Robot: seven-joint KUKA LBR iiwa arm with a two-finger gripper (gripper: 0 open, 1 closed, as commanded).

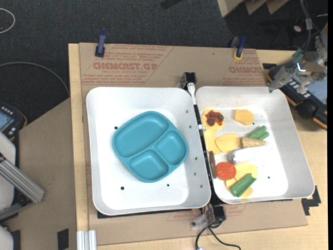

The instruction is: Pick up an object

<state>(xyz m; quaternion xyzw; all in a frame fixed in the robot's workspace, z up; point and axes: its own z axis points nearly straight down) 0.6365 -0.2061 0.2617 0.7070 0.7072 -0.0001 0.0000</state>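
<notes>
Grey two-finger gripper (278, 78) at upper right, outside shallow white right bin (291, 139); grip state unclear. Blue three-compartment plastic plate (150, 146) in shallow white left bin (104, 139).

A robotics lab: two shallow white plastic bins (99, 139) sit on a brown cardboard sheet (156, 61) held by a blue clamp (100, 43) at 11 o'clock, dark carpet (78, 9) and loose cables (31, 69) around the table.

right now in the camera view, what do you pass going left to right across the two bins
left white bin → blue divided plate → black hinge strip between the bins → red tomato piece → green pepper piece → far rim of the right white bin
</notes>
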